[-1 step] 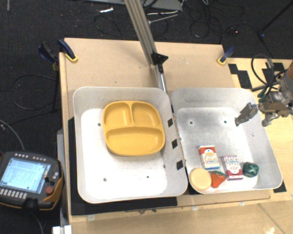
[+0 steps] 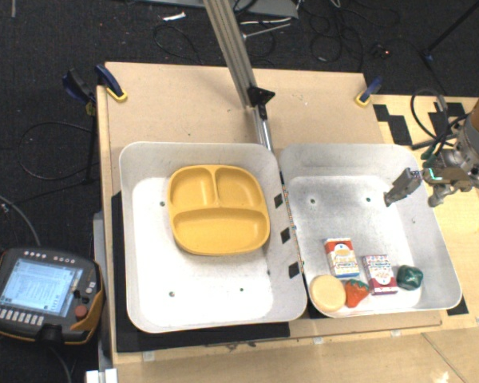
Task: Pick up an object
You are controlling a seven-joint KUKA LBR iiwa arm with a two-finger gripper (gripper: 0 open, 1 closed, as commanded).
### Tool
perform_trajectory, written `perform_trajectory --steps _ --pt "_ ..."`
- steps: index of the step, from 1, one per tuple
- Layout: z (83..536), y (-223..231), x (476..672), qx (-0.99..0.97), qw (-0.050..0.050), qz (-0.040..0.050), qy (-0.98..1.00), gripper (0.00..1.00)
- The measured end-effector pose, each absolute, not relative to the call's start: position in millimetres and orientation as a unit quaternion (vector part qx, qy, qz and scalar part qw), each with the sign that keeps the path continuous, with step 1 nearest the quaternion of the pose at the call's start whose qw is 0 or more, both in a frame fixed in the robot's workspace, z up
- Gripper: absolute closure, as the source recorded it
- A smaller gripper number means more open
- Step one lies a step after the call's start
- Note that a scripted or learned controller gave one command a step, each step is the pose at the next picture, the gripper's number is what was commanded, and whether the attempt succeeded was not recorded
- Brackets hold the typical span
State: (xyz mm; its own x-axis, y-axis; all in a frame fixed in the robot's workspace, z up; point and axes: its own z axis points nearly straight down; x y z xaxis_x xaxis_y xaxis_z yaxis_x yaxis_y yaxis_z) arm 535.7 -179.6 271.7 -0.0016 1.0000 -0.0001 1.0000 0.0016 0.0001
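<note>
Lying well below the jaws (image 2: 421,188): red carton (image 2: 342,257).

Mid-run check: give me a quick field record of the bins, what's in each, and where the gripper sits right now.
left bin: holds a yellow divided plate, upright
right bin: items clustered at its near edge
right bin items: two small cartons, a pale round piece, a red piece, a dark green piece
gripper: at the right bin's right side, above the cluster, fingers apart, nothing between them
pick status: not yet done
</note>
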Motion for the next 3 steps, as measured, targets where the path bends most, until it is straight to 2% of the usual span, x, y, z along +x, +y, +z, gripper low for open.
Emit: perform_trajectory --steps 2,3 --pt "151.2 -165.3 539.7 0.707 -0.003 -0.0014 0.707 0.00" --pt "102.1 -164.6 541.8 0.707 0.001 0.0020 0.707 0.00"
